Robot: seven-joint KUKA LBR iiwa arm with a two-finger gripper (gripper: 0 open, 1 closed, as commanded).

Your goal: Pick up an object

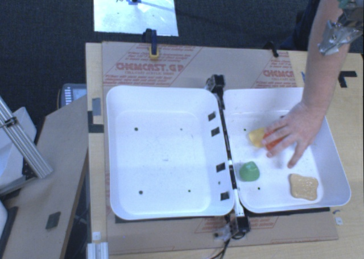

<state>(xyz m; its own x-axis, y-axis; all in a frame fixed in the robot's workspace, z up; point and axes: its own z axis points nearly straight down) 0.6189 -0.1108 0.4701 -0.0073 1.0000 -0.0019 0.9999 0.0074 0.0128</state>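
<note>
Hanging at the far right edge, the robot's hand [339, 32] sits high above the worktop [351, 101], well apart from anything it could pick; whether it is released or clenched cannot be told from this angle, and nothing is seen held in it.

All the candidate things lie in the right bin [250, 104]: a yellow piece [256, 136] and a red piece [273, 143] touching each other near the middle; a green cup [249, 171] near the divider; a tan slab [303, 187] in the near right corner; the left bin [162, 150] holds none of them.

A person's arm [317, 79] reaches into the right bin from the far right, palm spread over the red piece and just beside the yellow one.

The main hazard, judged from this, is that arm: a descent now could strike it, or the person could shift the pieces so a planned grasp closes on nothing; the green cup by the divider also risks the bin wall blocking a clean closure; the flat tan slab may simply slip out.
</note>
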